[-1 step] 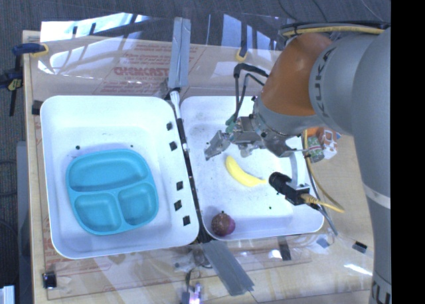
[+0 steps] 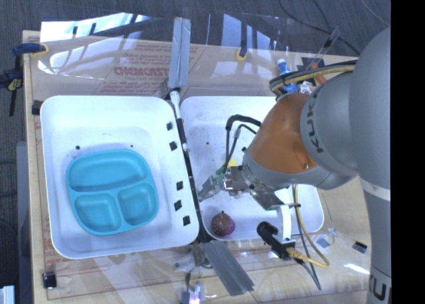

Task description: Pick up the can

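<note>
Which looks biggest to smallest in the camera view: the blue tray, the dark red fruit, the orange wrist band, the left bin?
1. Left bin
2. Blue tray
3. Orange wrist band: sits nearer the camera, so its look is inflated; against the tray it is unsure.
4. Dark red fruit, clearly the smallest.

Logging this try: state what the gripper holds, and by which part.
Cannot be told. The gripper sits low in the right bin, above a dark round object, with nothing visibly between its tips.
</note>
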`<action>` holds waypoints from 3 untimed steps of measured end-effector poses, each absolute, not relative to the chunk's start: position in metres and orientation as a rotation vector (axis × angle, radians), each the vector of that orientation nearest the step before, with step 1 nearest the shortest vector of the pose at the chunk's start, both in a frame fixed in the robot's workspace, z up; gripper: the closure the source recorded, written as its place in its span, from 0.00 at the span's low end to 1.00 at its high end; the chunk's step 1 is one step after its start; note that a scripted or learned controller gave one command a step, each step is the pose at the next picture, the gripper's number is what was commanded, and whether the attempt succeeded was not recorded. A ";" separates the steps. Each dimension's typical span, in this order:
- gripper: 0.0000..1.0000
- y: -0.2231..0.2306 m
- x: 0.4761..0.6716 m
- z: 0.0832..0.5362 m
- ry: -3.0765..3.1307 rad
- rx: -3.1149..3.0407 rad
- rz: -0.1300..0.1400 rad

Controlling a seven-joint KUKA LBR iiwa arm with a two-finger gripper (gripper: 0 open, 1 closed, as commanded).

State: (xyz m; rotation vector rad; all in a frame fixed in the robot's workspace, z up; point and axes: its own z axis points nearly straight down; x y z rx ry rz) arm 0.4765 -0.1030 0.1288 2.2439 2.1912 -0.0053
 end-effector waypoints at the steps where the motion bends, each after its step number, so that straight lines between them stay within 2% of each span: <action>1: 0.00 -0.109 0.478 0.095 2.108 2.298 -0.009; 2: 0.00 -0.095 0.476 0.183 1.915 2.494 -0.006; 3: 0.00 -0.108 0.476 0.092 1.897 2.486 -0.010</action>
